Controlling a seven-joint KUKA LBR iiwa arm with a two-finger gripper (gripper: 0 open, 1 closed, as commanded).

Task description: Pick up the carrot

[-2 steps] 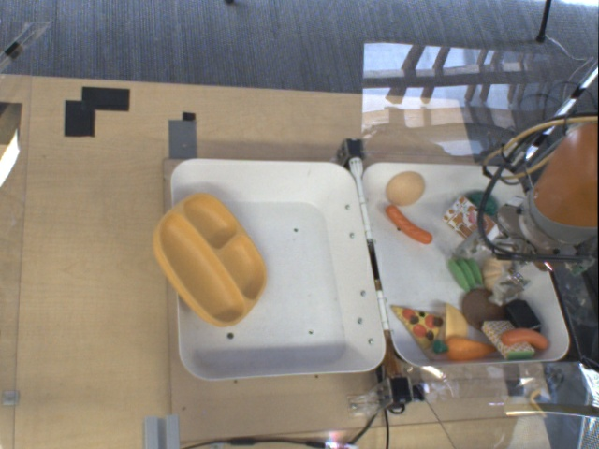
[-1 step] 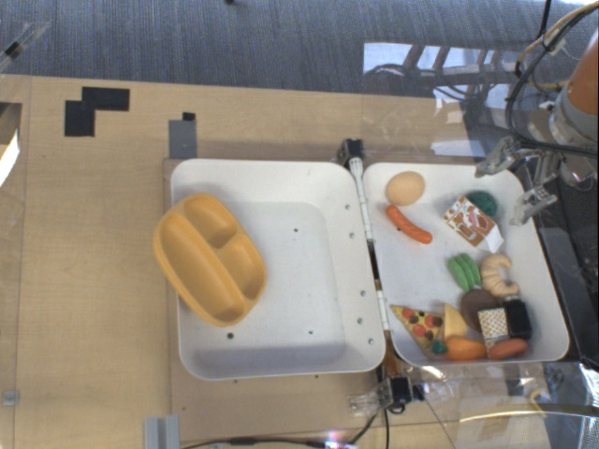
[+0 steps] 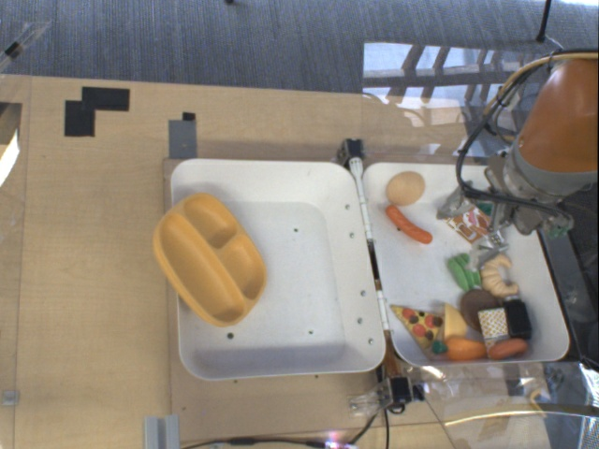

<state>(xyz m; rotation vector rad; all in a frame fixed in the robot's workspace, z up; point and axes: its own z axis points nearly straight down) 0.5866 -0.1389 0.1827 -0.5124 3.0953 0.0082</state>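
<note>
The carrot (image 3: pixel 409 224) is a small orange stick lying in the right bin (image 3: pixel 547 279). The hand (image 3: pixel 493 230) hangs to its right; I cannot tell its grip.

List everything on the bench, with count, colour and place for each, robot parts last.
left bin: 1, white, left half of the bench
right bin: 1, white, beside the left bin
divided plate: 1, yellow-orange, left side of the left bin
round bun-like toy: 1, tan, top left of the right bin
carrot: 1, orange-red, just below the tan toy
green toy: 1, green, middle of the right bin
pizza slice: 1, yellow with dots, bottom left of the right bin
heap of toy food: several, mixed colours, bottom of the right bin
arm: 1, grey with orange band, over the right bin's upper right
tool: 1, grey, above the bin's right side, apart from the carrot
</note>
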